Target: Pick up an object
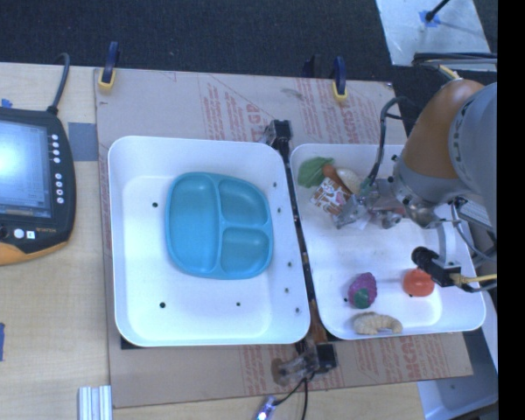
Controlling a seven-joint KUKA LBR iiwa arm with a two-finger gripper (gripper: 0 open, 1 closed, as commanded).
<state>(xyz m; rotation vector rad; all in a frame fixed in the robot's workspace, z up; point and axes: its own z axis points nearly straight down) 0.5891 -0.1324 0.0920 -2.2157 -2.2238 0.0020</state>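
Two white bins side by side here. Far left there's a tablet-like screen (17, 178) on the bench. The left bin (131, 313) has a blue divided plate (219, 226) lying flat in it. The right bin (332, 322) holds a green leafy thing (313, 171), a red-and-white packet (330, 197), a purple-and-green toy (362, 290), a tan piece (376, 324) and a red-orange toy (418, 283). The gripper (360, 210) sits low just beside the packet; honestly can't tell if it's spread or pinching anything.

A black-framed tablet-like pendant with a glowing screen (17, 180) is lying on the wooden bench (35, 348) at left. Yellow-and-blue clamps (108, 70) are gripping a brown cardboard sheet (219, 103) at its far edge.
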